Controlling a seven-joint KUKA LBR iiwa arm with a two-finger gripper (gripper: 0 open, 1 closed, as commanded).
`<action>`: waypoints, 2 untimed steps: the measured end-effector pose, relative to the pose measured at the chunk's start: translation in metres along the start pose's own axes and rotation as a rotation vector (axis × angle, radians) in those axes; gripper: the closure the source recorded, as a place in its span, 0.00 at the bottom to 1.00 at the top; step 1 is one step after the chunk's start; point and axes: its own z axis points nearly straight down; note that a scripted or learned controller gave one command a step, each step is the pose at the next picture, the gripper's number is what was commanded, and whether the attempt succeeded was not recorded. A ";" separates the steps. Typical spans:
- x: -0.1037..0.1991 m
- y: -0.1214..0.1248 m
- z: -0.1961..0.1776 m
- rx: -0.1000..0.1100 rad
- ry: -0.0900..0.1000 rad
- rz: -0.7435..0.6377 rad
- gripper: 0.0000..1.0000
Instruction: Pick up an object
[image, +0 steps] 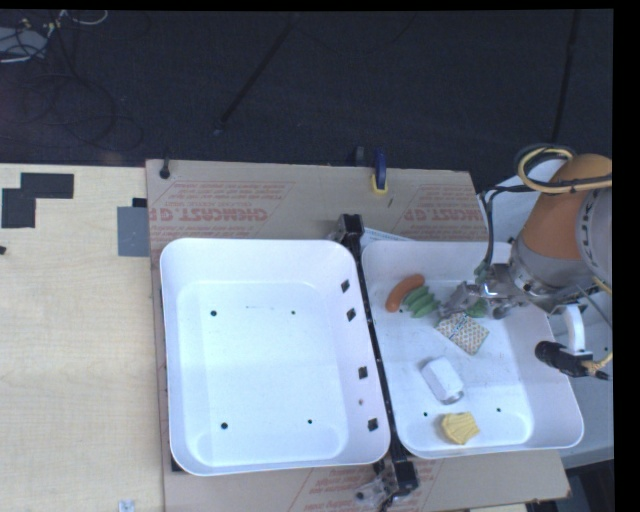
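Observation:
The right bin (540, 420) holds several small objects. An orange sausage-shaped piece (403, 290) lies at its far left beside a green ridged piece (421, 302). A speckled square pad (463, 332) lies near the middle. Closer to the front are a white cylinder (441, 379) and a yellow chunk (459, 428). My gripper (468, 299) reaches in from the right and sits low over the bin, just above the speckled pad and right of the green piece. Nothing shows between its tips.
The left bin (180, 330) stands beside the right one, with a black divider clip strip (357, 310) along their shared edge. The arm's grey wrist and orange band (555, 215) overhang the right bin's far right corner. A cable (570, 358) hangs by the right rim.

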 end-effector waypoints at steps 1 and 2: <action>-0.009 0.034 -0.037 -0.001 -0.003 0.004 0.00; 0.046 0.035 -0.001 -0.008 -0.009 0.003 0.00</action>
